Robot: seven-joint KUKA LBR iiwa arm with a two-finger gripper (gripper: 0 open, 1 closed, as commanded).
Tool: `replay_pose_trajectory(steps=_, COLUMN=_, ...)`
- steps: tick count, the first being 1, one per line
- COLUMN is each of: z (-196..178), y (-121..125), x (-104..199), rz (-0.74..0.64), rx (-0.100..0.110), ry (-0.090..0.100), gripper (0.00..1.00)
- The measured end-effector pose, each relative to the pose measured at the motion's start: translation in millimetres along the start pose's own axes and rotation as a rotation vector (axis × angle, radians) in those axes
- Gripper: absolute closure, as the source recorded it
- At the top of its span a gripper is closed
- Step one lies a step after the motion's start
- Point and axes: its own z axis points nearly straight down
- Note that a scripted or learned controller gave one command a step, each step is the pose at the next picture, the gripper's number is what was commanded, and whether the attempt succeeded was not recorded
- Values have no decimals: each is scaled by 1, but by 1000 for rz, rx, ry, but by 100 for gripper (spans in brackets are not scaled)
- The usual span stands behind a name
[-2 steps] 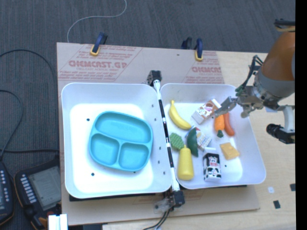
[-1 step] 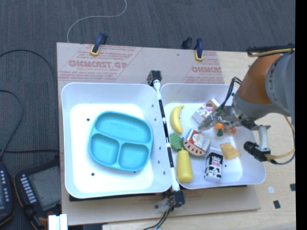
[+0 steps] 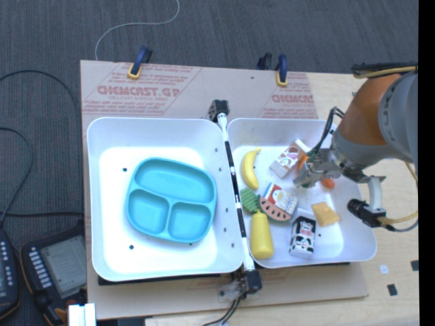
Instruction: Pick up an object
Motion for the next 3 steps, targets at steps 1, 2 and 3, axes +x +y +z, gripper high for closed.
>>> replay_pose_trajectory(steps=1, z=0, y=0, x=0, rz=0, rx=0, ry=0, gripper=0)
replay_pose_trajectory(steps=2, z=-9, y=0, x=0, rz=0, rx=1, ry=0, gripper=100)
replay_pose_trajectory(steps=3, z=-38, y=-7, x=54, rz=-2, rx=-1, ry=1, gripper=100)
